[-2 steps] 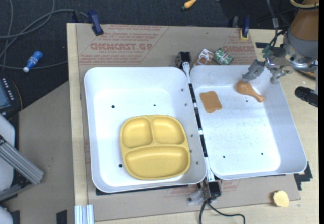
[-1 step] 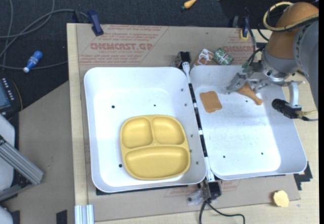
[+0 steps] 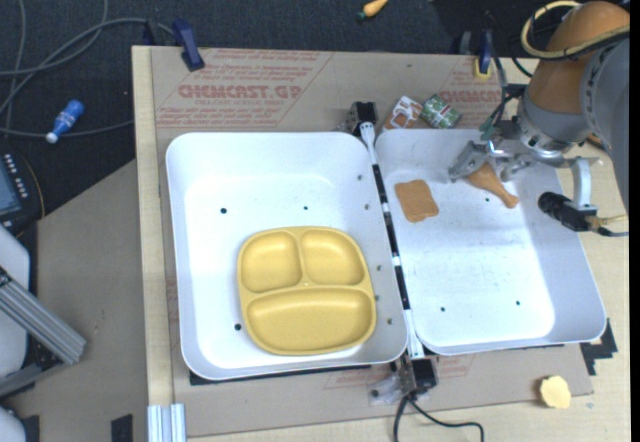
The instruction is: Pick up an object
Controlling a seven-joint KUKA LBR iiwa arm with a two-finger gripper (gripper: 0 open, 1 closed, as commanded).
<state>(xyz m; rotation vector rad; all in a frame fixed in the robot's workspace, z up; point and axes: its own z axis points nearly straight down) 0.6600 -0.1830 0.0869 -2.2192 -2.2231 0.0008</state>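
A yellow divided plate [image 3: 305,290] lay in the left bin [image 3: 190,230]. Farther back, in the right bin [image 3: 560,300], a tan toast slice [image 3: 416,200] lay flat. Beyond it, the end effector [image 3: 487,165] gripped an orange-brown piece [image 3: 494,184] between its fingers.

arm [image 3: 590,60] cut off at right edge
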